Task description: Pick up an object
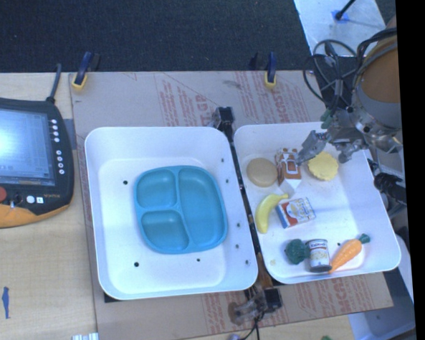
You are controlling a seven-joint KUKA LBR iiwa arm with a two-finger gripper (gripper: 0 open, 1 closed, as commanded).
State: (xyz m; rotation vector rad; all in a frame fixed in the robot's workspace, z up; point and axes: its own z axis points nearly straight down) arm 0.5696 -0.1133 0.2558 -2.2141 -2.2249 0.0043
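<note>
Lemon (323, 167), yellow and round, is seen at the right bin's (373, 213) back, just under the claw (324, 141), whose grip state cannot be told. A crowded bin is noted: carton (289, 163) and bun (262, 172) lie close, so a knock or slip could be risked.

Gripper (324, 146) low, arm from right
</note>
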